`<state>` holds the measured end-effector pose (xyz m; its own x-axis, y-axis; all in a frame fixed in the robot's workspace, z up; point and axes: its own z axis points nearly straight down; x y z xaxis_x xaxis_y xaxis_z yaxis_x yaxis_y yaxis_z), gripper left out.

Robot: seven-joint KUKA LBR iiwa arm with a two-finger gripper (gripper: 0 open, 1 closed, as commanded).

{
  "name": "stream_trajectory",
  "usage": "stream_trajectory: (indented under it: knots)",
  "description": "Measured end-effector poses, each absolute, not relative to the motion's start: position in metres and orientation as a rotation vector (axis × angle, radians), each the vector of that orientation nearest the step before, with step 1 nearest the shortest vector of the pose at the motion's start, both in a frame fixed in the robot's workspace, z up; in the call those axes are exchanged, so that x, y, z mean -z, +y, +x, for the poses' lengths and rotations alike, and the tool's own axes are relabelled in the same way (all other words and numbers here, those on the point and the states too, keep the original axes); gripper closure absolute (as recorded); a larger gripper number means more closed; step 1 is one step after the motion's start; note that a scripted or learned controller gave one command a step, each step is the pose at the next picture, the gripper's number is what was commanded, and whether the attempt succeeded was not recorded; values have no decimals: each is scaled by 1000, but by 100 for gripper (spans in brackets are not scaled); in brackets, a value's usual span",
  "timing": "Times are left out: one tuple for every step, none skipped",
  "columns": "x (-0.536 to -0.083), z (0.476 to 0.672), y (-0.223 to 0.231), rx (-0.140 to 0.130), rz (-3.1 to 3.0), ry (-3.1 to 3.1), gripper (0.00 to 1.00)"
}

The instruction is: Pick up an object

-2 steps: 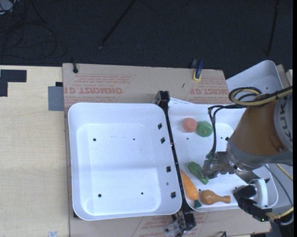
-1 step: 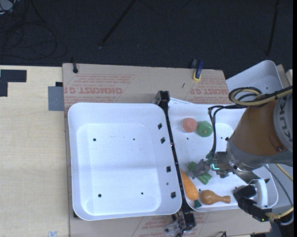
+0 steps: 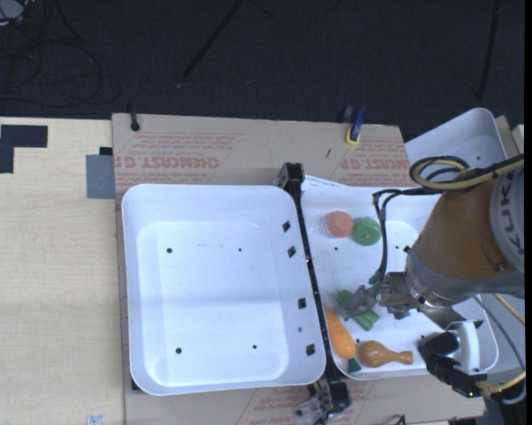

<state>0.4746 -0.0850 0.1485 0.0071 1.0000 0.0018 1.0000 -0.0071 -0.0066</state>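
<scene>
Reading the right bin [image 3: 398, 228], I place the gripper [image 3: 358, 301] low over a small green piece [image 3: 366, 319] — finger state: I cannot tell. The piece looks light, rigid and slick — I would pinch it across its narrow middle.

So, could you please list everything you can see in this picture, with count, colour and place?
Left bin: one, white, middle of the bench.
Right bin: one, white, beside the left bin, under the arm.
Pink ball: one, pink, far part of the right bin.
Green ball: one, green, touching the pink ball's right side.
Carrot: one, orange, near-left part of the right bin.
Gourd-shaped toy: one, tan-orange, near edge of the right bin.
Green piece: one, green, just below the claw.
Clamp: one, yellow and blue, far cardboard edge.
Arm: one, grey with orange band, from the right.
Claw: one, dark grey, low over the right bin.
</scene>
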Motion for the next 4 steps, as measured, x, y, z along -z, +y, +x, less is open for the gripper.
stream_trajectory:
  knots:
    - [-158, 475, -85, -6, -2229, -2203, 100]
    - [-158, 475, -85, -7, -2229, -2202, 0]
    - [-111, 538, -104, -4, -2217, -2223, 0]
    - [-87, 485, -172, -5, -2226, -2211, 0]
